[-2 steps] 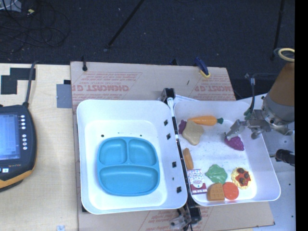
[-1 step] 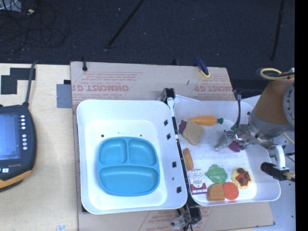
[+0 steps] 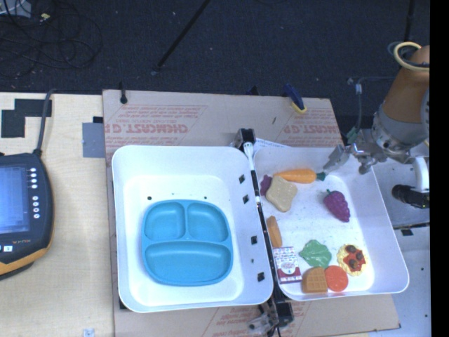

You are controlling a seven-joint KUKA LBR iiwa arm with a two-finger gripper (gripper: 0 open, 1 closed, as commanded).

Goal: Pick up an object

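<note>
Nothing is lifted yet: the hand (image 3: 342, 157) hovers at the right bin's (image 3: 393, 258) one o'clock rim, its tips just beside the carrot (image 3: 297, 176), and whether it is spread or pressed together cannot be told. Grapes (image 3: 337, 204), bread (image 3: 282, 194) and the rest lie loose in that bin. The whole pick seems still ahead, the carrot looking the likeliest target.

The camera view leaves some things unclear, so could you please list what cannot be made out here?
- Gripper: too small and blurred in the camera view to tell its state.
- Arm: cut off by the right edge.
- Purple item: mostly hidden behind the bread and the bin wall.
- Packet: print too small to read.
- Pendant: cut off by the left edge.
</note>
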